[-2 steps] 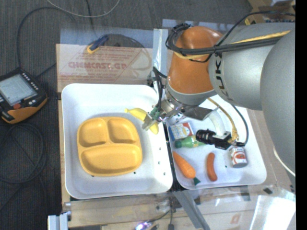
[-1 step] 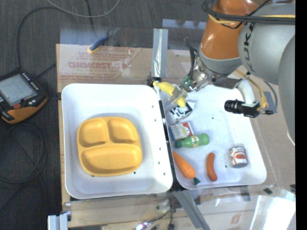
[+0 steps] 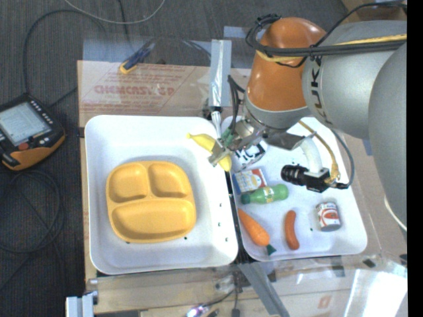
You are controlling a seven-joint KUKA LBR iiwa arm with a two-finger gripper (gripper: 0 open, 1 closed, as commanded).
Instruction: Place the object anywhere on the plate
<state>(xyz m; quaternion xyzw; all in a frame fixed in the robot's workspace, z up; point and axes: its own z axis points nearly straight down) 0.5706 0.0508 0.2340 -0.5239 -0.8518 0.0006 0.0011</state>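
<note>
**A:** From the camera view above the bench, where is the banana?

**B:** The banana [image 3: 201, 139] is over the far right corner of the left bin [image 3: 99, 150], close to the rim where the two bins meet. One yellow end points left towards the bin's back wall. The other end shows below the fingers, near the dividing rim.

**A:** And the gripper?

**B:** The gripper [image 3: 219, 152] hangs under the orange band of the arm [image 3: 291, 65]. Its jaws are closed across the middle of the banana, with yellow showing on either side of them.

**A:** How does that sit against the plate?

**B:** The plate [image 3: 152, 200] is yellow with three compartments and lies flat in the middle of the left bin. The banana is apart from it, beyond its far right corner.

**A:** What about the right bin?

**B:** The right bin [image 3: 350, 243] holds a small carton [image 3: 250, 177] with a green bottle [image 3: 264, 194] lying just beside it. Nearer the front edge are a carrot [image 3: 253, 226] and a sausage [image 3: 291, 230], side by side but apart. A can [image 3: 328, 216] is to the right of the sausage.
</note>
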